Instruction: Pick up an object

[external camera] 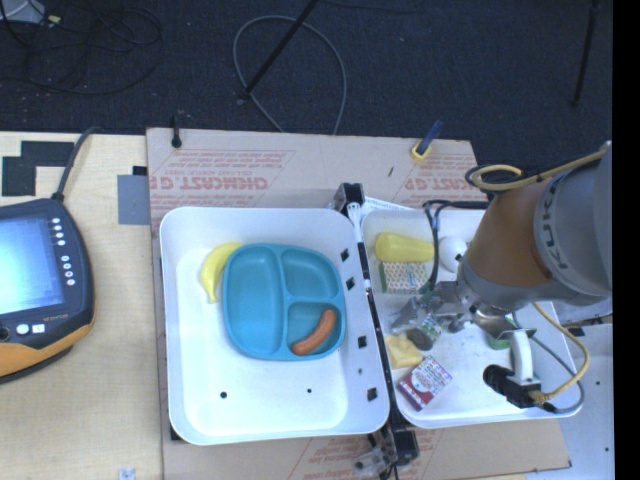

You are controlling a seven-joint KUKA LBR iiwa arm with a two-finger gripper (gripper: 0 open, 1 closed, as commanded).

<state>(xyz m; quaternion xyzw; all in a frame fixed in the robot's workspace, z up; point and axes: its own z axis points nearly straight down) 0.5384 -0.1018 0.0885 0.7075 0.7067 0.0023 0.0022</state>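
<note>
The arm reaches in from the right, and its gripper (420, 318) hangs low over the middle of the right bin (470, 408). Just under its tip lies a small green and white item (431, 332); whether it is gripped is unclear. Behind the gripper stands a box with a yellow top and a green-checked side (403, 261). A pale yellow piece (402, 351) lies in front of the gripper, and a red packet (427, 382) lies nearer the front rim. A small green thing (497, 340) peeks out under the wrist.
The left bin (200, 388) holds a blue divided plate (270, 293) with a sausage (314, 333) in its front right compartment, and a yellow banana-like piece (212, 268) beside it. A handheld control pendant (35, 278) lies at the far left of the bench.
</note>
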